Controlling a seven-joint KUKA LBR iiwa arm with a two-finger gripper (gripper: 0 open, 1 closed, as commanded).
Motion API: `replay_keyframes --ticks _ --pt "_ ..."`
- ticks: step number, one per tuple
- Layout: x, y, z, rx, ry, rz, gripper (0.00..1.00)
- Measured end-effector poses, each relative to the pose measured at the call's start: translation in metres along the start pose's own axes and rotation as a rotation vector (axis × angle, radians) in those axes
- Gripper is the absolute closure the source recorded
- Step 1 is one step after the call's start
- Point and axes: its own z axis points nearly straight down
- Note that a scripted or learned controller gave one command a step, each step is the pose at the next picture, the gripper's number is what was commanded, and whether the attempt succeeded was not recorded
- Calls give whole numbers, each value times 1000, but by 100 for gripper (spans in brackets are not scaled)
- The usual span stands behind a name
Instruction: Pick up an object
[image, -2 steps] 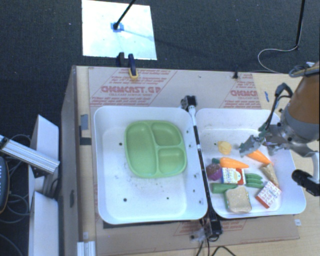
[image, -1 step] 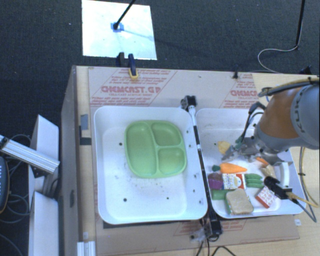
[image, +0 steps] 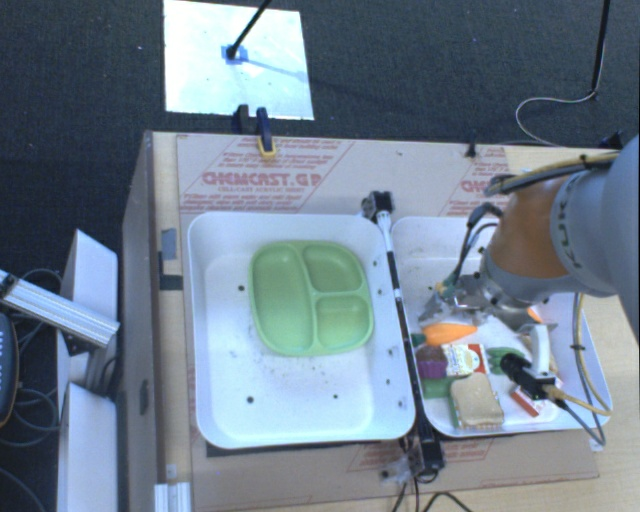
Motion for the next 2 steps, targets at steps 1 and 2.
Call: replay_keyframes --ticks 1,2 --pt "-1 1 -11 -3 -1 1 100" --pt "-1 1 -11 -3 -1 1 0"
